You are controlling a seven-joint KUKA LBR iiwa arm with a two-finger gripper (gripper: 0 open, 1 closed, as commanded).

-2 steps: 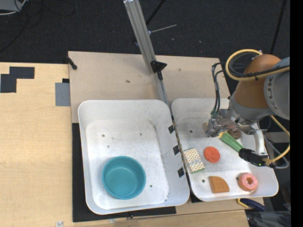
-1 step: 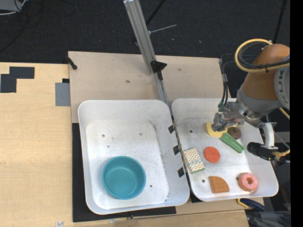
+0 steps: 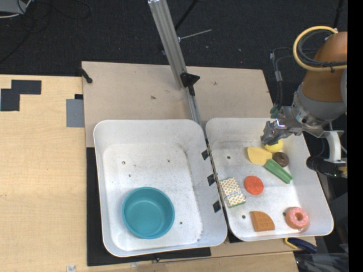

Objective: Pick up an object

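I position the tool (image 3: 274, 134) above the yellow wedge (image 3: 259, 155) for grasping; its opening I cannot tell.

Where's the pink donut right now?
The pink donut lies in the near right corner of the right bin, just right of the orange wedge and below the green piece.
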